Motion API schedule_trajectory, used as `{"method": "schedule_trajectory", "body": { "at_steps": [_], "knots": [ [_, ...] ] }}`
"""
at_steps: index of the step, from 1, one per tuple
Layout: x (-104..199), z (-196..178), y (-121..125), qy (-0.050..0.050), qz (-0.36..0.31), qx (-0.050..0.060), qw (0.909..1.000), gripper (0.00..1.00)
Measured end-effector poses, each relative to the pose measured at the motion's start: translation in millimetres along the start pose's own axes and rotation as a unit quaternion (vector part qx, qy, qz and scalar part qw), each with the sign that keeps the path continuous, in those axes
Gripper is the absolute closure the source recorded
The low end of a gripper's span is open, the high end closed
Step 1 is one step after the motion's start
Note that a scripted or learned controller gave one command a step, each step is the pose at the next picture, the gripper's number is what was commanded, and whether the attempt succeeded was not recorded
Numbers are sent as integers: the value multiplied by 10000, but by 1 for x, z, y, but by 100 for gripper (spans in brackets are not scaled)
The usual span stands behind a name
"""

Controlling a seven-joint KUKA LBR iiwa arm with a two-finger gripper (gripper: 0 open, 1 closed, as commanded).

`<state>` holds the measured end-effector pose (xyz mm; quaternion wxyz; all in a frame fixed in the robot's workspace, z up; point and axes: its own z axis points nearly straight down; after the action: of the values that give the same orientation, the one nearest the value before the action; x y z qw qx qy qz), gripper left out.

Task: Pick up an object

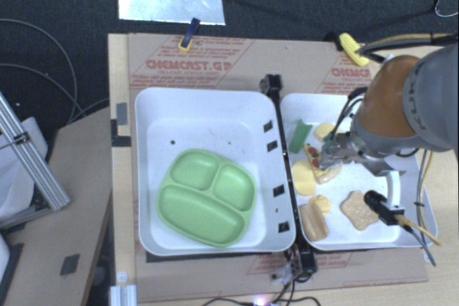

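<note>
At the near edge of the right bin (409,240) lie a tan bread-like piece (313,220) and a toast-shaped piece (356,209), with a pale yellow chunk (304,178) just behind them. Above these, the gripper (329,155) reaches in from the right, low over a small red and yellow item (313,153) that sits just beside its tip; whether anything is gripped cannot be told. A green piece (298,134) lies slightly farther back, to the left. In the left bin (208,105) rests a green divided tray (206,196).
</note>
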<state>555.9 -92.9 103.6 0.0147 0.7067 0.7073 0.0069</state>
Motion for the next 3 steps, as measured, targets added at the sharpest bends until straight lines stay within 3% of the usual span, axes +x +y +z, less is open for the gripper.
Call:
{"method": "schedule_trajectory", "body": {
  "at_steps": [1,2,3],
  "knots": [
    [0,1,-1,3,1,8,10000,0],
    [31,-87,-46,64,-24,134,9999,0],
    [30,-94,-43,57,-22,124,9999,100]
  ]
}}
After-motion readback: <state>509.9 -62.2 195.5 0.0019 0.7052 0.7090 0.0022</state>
